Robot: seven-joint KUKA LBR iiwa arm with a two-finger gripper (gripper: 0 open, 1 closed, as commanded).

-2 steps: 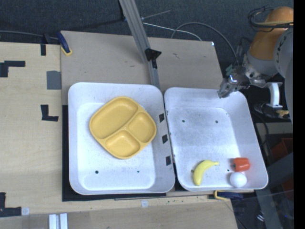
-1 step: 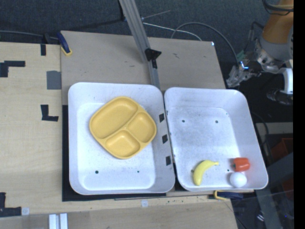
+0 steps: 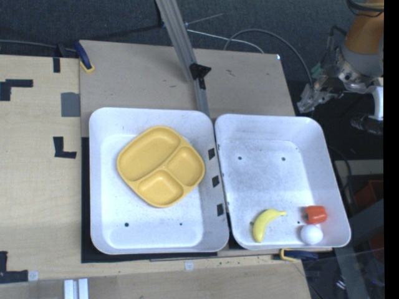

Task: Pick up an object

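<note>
A yellow banana (image 3: pixel 265 223) lies near the front of the right bin (image 3: pixel 312 136). Beside it in the front right corner sit a small orange block (image 3: pixel 316 214) and a white ball (image 3: pixel 311 234). A yellow three-compartment plate (image 3: pixel 161 166) rests in the left bin (image 3: pixel 106 185). My gripper (image 3: pixel 310 96) hangs outside the bins, beyond the right bin's far right corner, well away from all the objects. Nothing is seen held in it.
A grey metal pole (image 3: pixel 181 36) slants across the bench behind the bins. Cables (image 3: pixel 262 39) trail at the back right. The wooden bench (image 3: pixel 37 136) extends to the left with black tape marks.
</note>
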